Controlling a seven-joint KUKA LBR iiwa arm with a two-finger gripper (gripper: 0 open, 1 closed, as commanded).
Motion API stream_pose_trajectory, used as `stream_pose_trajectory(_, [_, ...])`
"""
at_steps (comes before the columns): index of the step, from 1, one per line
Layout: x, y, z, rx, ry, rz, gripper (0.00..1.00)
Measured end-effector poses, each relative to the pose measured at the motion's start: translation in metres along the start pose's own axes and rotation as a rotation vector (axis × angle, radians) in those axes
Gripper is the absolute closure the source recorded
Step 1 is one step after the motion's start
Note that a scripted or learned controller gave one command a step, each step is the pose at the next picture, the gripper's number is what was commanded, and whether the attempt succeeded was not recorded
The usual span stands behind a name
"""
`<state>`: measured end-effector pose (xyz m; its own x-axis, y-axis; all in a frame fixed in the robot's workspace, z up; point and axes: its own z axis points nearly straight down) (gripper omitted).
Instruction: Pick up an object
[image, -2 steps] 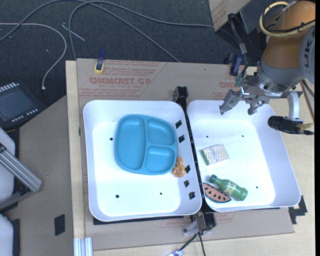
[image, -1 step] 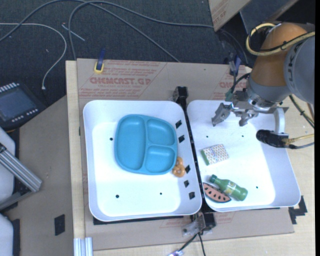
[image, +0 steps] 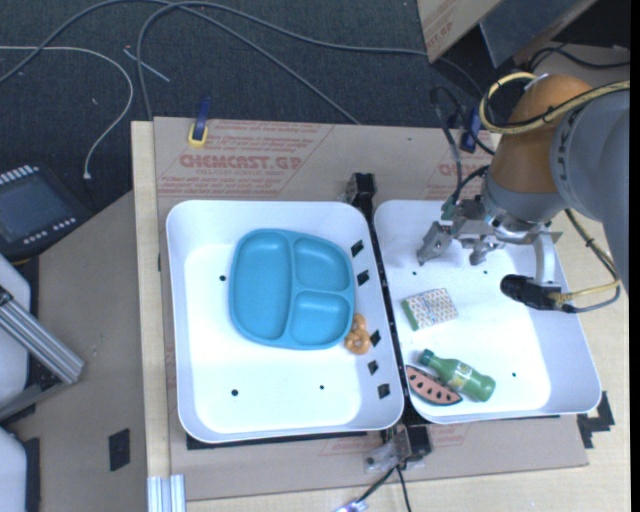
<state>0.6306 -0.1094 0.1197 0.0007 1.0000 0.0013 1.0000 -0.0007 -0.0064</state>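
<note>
1. Objects lie in the right bin (image: 560, 350): a patterned sponge (image: 430, 307), a green bottle (image: 458, 375) and a watermelon slice (image: 431, 387) touching the bottle.
2. Tool (image: 458, 249) hangs over the right bin's far end, fingers apart, gripping nothing.
3. Left bin (image: 200, 300) holds a blue divided plate (image: 291, 288) with a small orange toy (image: 357, 336) just beside it.

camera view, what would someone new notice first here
Likely the blue divided plate filling the middle of the left bin, with a small orange-brown item at its lower right edge. Next, the grey and orange arm reaching in from the right, its gripper poised over the far end of the right bin, away from the green bottle, watermelon slice and patterned packet.
</note>
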Motion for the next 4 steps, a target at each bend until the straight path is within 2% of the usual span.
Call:
stream_pose_trajectory(1, [0.000, 0.002, -0.015, -0.007, 0.000, 0.000, 1.00])
stream_pose_trajectory(4, [-0.007, 0.008, -0.150, -0.013, -0.002, -0.002, 1.00])
